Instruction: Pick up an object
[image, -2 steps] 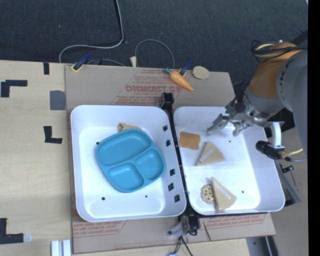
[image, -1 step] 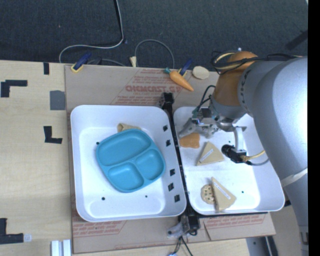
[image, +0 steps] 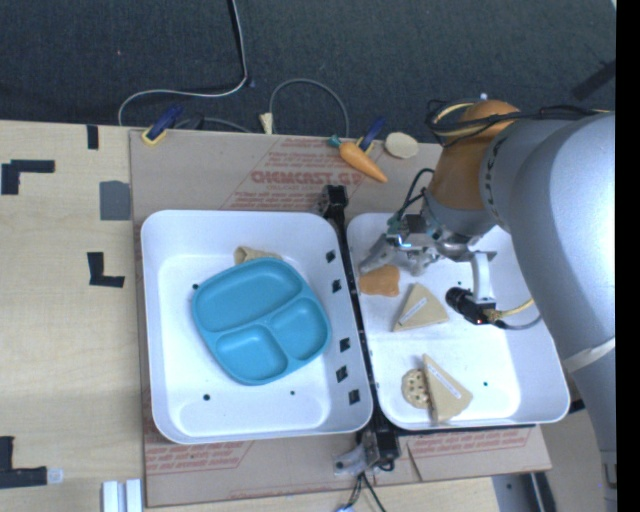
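We see two shallow white bins side by side on a brown cardboard sheet (image: 290, 180) on the bench. In the left white bin (image: 165, 300) lies a blue plastic plate with three sections (image: 260, 320), and a small tan piece (image: 252, 255) peeks out from behind its far edge. The big grey arm with the orange band (image: 560, 210) comes in from the right and hangs over the far part of the right white bin (image: 530, 390). Its gripper (image: 405, 248) points down and toward the left, low in the bin — we cannot tell if it is touching anything, and we cannot tell how its jaws stand. Just beside the gripper lies a flat orange-brown toy slice (image: 380, 282). Near that is a pale tan wedge-shaped toy (image: 420, 310). Closer to the front of the bin sit a small round cookie with dark dots (image: 413, 386) and a tan triangle sandwich toy (image: 445, 390), touching each other. Outside the bins, on the cardboard at the far side, lie an orange toy carrot (image: 362, 162) and a small cream round piece (image: 402, 146) — well apart from the gripper
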